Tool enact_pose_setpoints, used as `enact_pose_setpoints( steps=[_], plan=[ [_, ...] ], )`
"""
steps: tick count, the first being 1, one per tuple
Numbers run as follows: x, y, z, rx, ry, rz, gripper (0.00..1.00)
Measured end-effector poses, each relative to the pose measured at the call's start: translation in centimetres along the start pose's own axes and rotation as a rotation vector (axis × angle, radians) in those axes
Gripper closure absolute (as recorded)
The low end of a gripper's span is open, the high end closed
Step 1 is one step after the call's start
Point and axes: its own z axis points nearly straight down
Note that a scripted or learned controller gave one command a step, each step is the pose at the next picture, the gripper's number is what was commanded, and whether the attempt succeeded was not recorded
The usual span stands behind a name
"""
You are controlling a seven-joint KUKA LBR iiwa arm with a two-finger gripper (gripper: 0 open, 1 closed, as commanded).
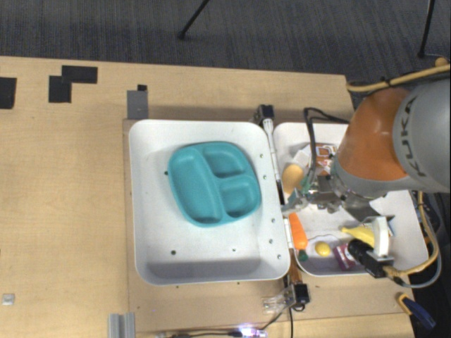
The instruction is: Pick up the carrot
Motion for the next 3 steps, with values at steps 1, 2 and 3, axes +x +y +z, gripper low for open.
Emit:
enact_pose_setpoints(
  steps=[1, 2, 3],
  plan=[
    [0.0, 0.0, 0.0, 0.0, 0.0, 0.0, 0.0],
    [0.0, 0.0, 0.0, 0.0, 0.0, 0.0, 0.0],
    [0.0, 0.0, 0.01, 0.0, 0.0, 0.0, 0.0]
  ],
)
